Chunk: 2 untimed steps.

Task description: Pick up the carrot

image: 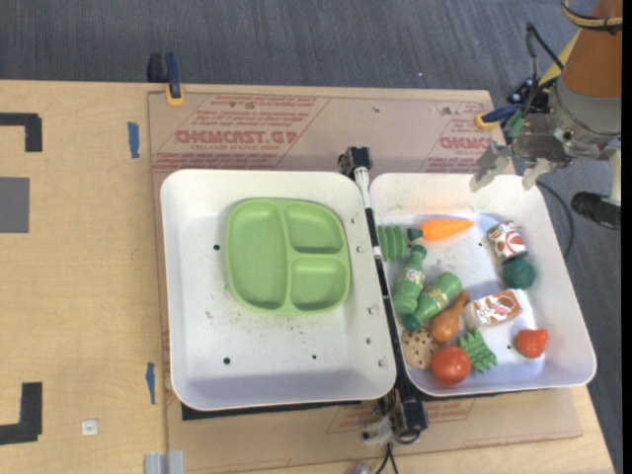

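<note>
I see the carrot (446, 229) lying flat near the far wall of the right bin (576, 316), apart from the crowded toys nearer me, so it should be easy to reach. My hand (508, 173) hovers above the bin's far rim, fingers spread and pinching nothing, though the slant makes its height hard to judge. The green plate (288, 255) occupies the left bin (188, 294).

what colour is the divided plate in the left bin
Light green, seen in the camera view: plate.
</note>
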Each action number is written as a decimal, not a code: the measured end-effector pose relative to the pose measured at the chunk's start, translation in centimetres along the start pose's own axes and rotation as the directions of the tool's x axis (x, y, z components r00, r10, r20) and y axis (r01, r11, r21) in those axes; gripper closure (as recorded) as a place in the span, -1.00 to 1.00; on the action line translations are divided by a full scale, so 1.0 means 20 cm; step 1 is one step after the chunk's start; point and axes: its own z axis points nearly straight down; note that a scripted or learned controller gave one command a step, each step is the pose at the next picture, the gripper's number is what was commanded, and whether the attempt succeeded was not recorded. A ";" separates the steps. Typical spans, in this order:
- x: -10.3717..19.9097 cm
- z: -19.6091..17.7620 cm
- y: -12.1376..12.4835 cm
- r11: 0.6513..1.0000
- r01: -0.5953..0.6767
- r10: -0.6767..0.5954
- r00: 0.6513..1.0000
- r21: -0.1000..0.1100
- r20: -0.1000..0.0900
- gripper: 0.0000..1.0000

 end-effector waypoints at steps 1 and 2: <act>0.14 0.54 0.01 0.996 0.084 -0.084 0.996 -0.003 0.001 -1.00; 0.18 0.69 -0.09 1.000 0.015 -0.015 1.000 -0.003 0.001 -1.00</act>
